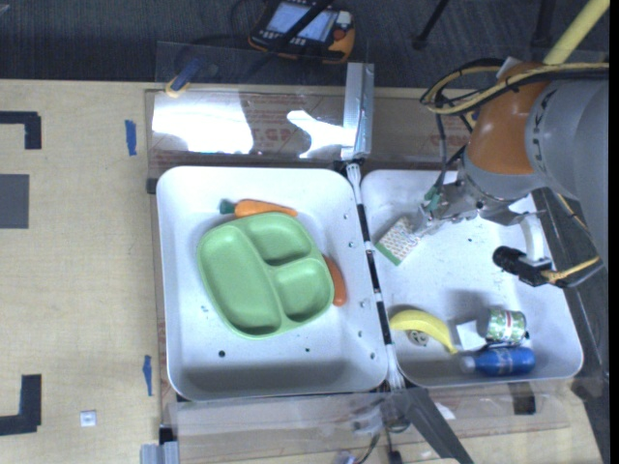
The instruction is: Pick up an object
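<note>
Fingers spread or pinched, I cannot tell which from this slant, as my gripper [437, 206] is reaching down into the right bin [455, 274] and hanging at the upper-right corner of a small patterned box [398, 241]. It is touching the box or just short of it; that too is unclear. The box is lying tilted on the bin floor, close to the wall shared with the left bin [184, 211]. Below the box, a banana [424, 327] is resting; below and to the right of the box, a can [505, 325] and a blue bottle [501, 361] are lying together. I am judging this to be the grasp approach, with nothing yet lifted. The next move is calling for a firm close around the box's edge, then a straight lift clear of the wall.
</note>
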